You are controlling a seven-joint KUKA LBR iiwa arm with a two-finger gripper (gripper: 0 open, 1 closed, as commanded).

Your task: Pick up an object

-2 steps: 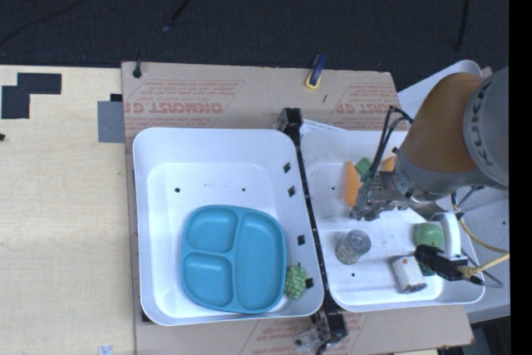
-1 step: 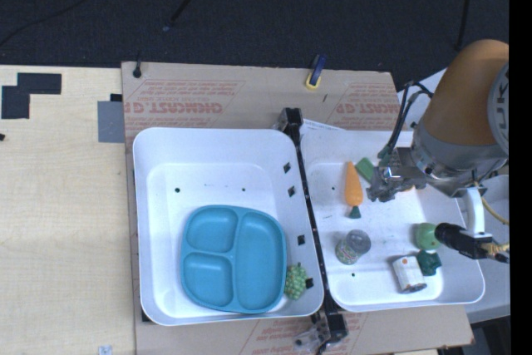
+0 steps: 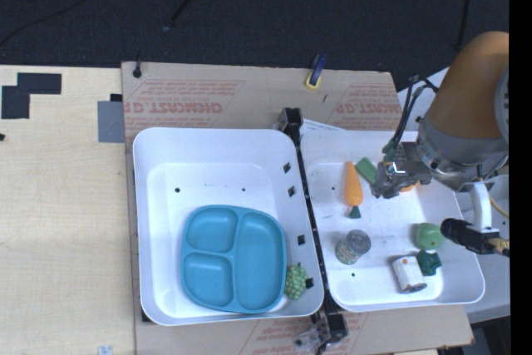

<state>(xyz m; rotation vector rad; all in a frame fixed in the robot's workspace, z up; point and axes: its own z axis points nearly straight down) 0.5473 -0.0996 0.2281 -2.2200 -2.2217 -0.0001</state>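
Single fixed camera, mounted above the pale wooden surface (image 3: 58, 212), looking down at a slant. Both shallow white plastic bins (image 3: 158, 179) framed whole, side by side at mid distance. Grey arm with orange band (image 3: 474, 96) entering from frame right.

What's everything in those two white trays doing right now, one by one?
blue divided plate: flat in the left tray
green bumpy ball: touching the plate's right rim
toy carrot: lying in the right tray
pincer: low over the right tray, beside the carrot
round silver can: lying apart, untouched
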